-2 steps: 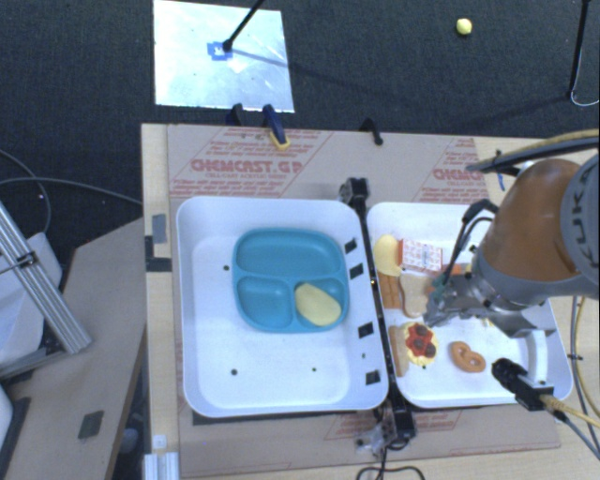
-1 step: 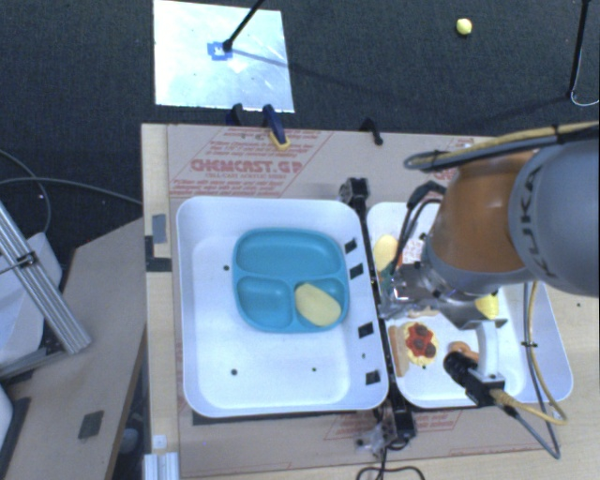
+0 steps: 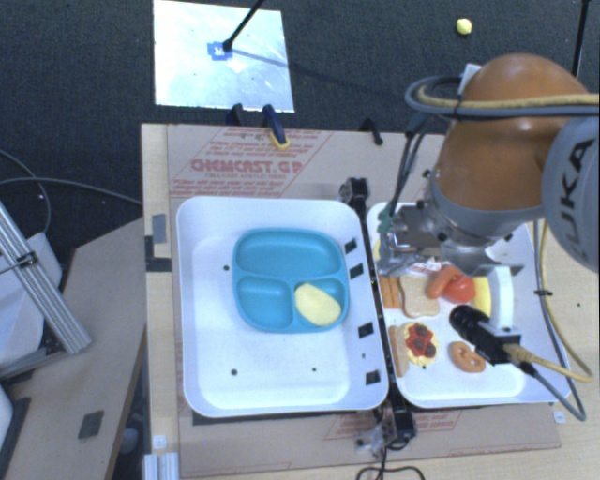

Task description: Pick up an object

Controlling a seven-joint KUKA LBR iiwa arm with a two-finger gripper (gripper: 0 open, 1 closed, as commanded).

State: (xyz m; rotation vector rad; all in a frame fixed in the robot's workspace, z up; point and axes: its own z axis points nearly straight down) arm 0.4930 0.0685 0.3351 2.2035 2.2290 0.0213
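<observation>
My gripper (image 3: 405, 246) hangs low over the left part of the right bin (image 3: 530, 389), under the bulky orange and grey wrist. Just below and beside it lie a toast slice (image 3: 420, 299), a red tomato-like piece (image 3: 451, 282), a bacon strip (image 3: 390, 292) and a yellow block (image 3: 483, 290). Nearer the front of that bin sit a small pizza piece (image 3: 420, 342) and a brown pretzel (image 3: 466, 356). In the left bin (image 3: 211, 375) a blue divided plate (image 3: 272, 272) carries a yellow lemon-like piece (image 3: 318, 304). The wrist hides much of the right bin's back.
The two bins stand on a cardboard sheet (image 3: 246, 155) atop the bench. A metal plate (image 3: 223, 56) lies beyond on the dark floor, with a small yellow ball (image 3: 463, 26) far back. An aluminium frame (image 3: 37, 291) stands at the left.
</observation>
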